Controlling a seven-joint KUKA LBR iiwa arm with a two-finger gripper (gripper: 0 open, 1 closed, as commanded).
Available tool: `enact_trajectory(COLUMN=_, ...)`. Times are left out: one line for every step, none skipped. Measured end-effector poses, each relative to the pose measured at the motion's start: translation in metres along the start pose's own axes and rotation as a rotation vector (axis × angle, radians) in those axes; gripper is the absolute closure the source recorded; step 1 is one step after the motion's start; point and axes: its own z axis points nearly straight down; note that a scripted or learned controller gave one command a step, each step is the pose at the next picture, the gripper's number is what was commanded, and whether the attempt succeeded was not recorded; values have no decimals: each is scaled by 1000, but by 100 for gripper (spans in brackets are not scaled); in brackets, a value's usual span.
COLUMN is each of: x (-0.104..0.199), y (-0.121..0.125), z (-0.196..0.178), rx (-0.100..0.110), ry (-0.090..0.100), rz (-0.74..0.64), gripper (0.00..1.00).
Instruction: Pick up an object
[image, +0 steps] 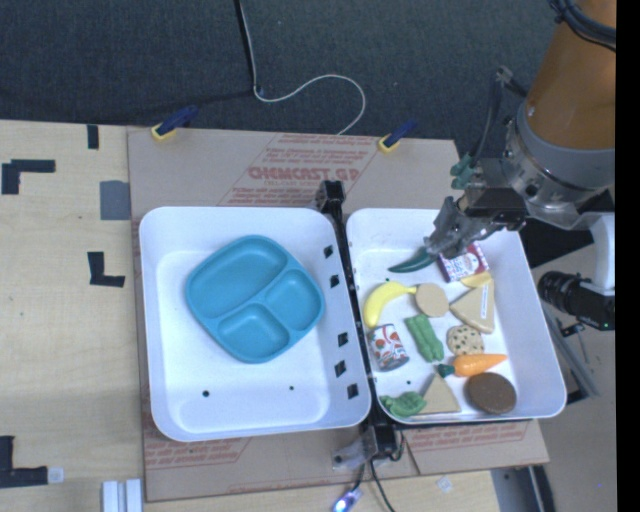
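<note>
jaws (447, 240) blurred, green pepper (411, 264) partly hidden

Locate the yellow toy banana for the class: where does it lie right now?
In the camera view, the yellow toy banana lies in the right-hand white bin, near its left wall, beside the round tan biscuit.

A robotics lab: taped cardboard bench (300, 170), white bins (170, 400), loose cable (300, 92).

Red print reading roughly "CHEMCAST GP" runs across the cardboard sheet (300, 170) under the bins.
</note>
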Motion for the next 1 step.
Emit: enact_trajectory(x=41, y=2, z=-24, rx=1, ry=0, rz=-2, gripper=100)
